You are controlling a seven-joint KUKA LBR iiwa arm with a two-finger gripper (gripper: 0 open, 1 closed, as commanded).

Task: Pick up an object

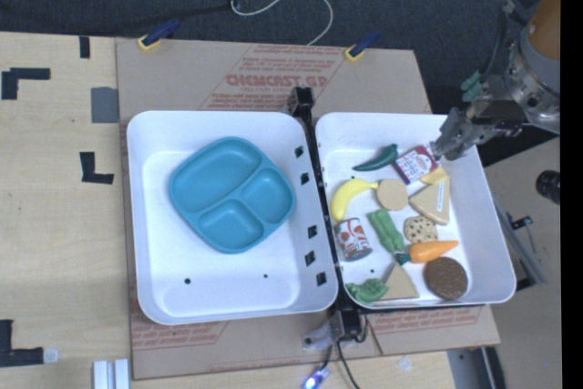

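Tool (451,141) low over the far right corner of the right bin (364,132), just beside the red packet (414,165), perhaps touching its edge. Open or closed: cannot tell, dark metal merging with shadow at that spot. Nothing visibly gripped. Probably lined up there for a try at the packet, the nearest piece on the arm's side and reachable without crossing the pile.

Candidates for picking all crowded in that right bin:
- green chili (375,158) just left of the packet
- banana (351,194) and round biscuit (393,194) below these
- cheese wedge (435,200) touching the chip cookie (419,228)
- carrot (432,250) and brown disc (446,278) toward the near edge
- small can (353,238) by the divider

Packed close, likely so that a blind descent meets something. Risk, as a judgement: neighbours nudged or two pieces caught together.

Left bin (173,287) with a blue divided plate (232,194), well apart from the tool. Both bins on cardboard on the table (55,132).

Arm (537,59) cut off at the right margin. Packet label too small to read. Green scrap and pale triangle at the near edge hard to identify.
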